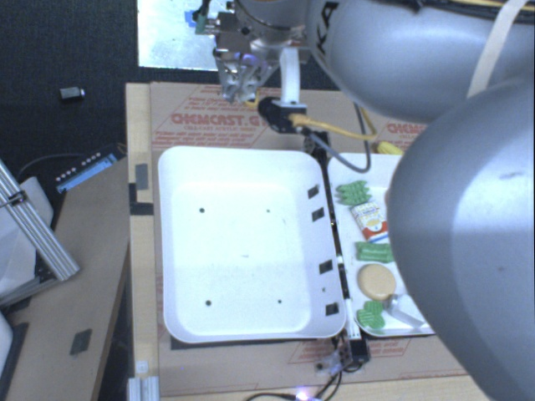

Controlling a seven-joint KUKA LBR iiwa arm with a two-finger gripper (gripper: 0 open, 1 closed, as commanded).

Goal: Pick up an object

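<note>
1. The pincer [239, 82] hangs high over the far edge of the counter [209, 117], beyond the left bin [242, 161] and well apart from anything it could take. Its tips are blurred against the printed board, so I cannot tell how it is set, and nothing shows in it.
2. The candidate objects lie in the right bin [372, 164], partly hidden behind the grey arm [435, 48]: a green leafy piece [353, 193] at the far end, then a red-and-white packet [369, 218], a green bar [374, 251], a tan round piece [376, 281] and another green piece [371, 315] at the near end.
3. All look like small toy foods, so probably light and stiff, with smooth surfaces that could slip.
4. The tan round piece seems the safest target: it sits clear of its neighbours, and closing across its width should hold it. The packet is flat and may be hard to get under.
5. The pieces sit near the bin's dividing wall, which could block one side of the approach.
</note>
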